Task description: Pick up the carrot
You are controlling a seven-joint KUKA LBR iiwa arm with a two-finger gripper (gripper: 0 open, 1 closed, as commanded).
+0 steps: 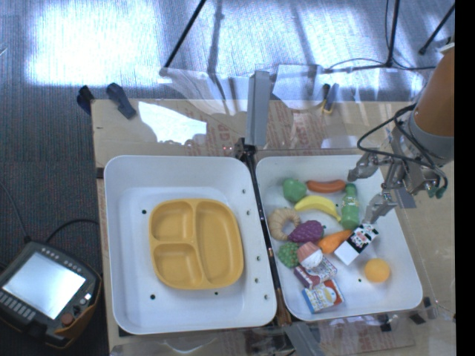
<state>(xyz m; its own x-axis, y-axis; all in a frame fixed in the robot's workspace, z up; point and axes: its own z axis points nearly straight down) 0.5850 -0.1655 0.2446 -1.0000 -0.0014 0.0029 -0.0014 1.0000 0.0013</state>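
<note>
The gripper (369,191) hangs over the right bin (404,288) at about three o'clock of the view, fingers spread, nothing between them. The carrot (335,240) lies just below it, toward seven o'clock of the gripper, touching a small milk carton (356,243) at its four o'clock. At the carrot's nine o'clock sit purple grapes (306,231); at its twelve, a banana (318,204) and a green bottle (349,208). An orange (377,271) rests at five o'clock. The left bin (126,221) holds a yellow divided plate (197,242).
</note>
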